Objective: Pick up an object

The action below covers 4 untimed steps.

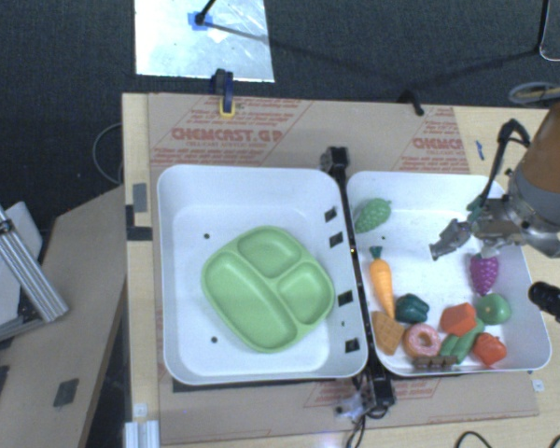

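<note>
The arm [551, 171] reaches in from the right over the right bin [420, 203], its orange band above the grey wrist. The pincer [467, 236] hangs over the bin's upper right part, with one dark finger [445, 244] jutting to the left; whether the pincer is spread or pressed together I cannot tell, and nothing shows between its tips. Just below it lies a purple grape bunch [483, 273], close to the wrist but not visibly gripped. The other toys sit in the same bin: a green leafy piece [372, 215] near the upper left corner, a carrot [382, 283] lying along the left wall, and a crowded cluster along the front edge, made up of a dark green piece [411, 308], a pink doughnut [421, 342], an orange-red piece [458, 318], a green round piece [493, 309], a red piece [490, 348] and a tan wedge [385, 332]. The left bin [196, 203] holds a light green divided plate [267, 288], set near its middle. Both bins rest side by side on the tabletop [289, 124], touching along a dark clipped seam.
</note>
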Each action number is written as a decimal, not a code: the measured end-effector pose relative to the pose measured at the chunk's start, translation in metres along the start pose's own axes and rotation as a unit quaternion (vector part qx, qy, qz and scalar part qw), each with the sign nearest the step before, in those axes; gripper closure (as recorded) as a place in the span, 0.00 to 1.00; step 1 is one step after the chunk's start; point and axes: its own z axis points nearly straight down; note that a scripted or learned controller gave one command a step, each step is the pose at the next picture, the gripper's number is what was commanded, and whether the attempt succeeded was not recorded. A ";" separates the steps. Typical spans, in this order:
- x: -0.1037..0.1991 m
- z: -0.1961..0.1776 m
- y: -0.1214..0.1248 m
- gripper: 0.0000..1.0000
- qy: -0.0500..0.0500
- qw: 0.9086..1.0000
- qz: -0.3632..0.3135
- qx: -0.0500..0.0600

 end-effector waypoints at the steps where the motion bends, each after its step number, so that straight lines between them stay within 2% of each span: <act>1: 0.000 -0.005 0.002 0.00 -0.001 1.000 -0.001 -0.006; 3: -0.003 0.081 0.010 0.00 -0.001 1.000 0.000 -0.004; 4: 0.005 0.139 0.004 0.00 0.000 1.000 0.000 -0.003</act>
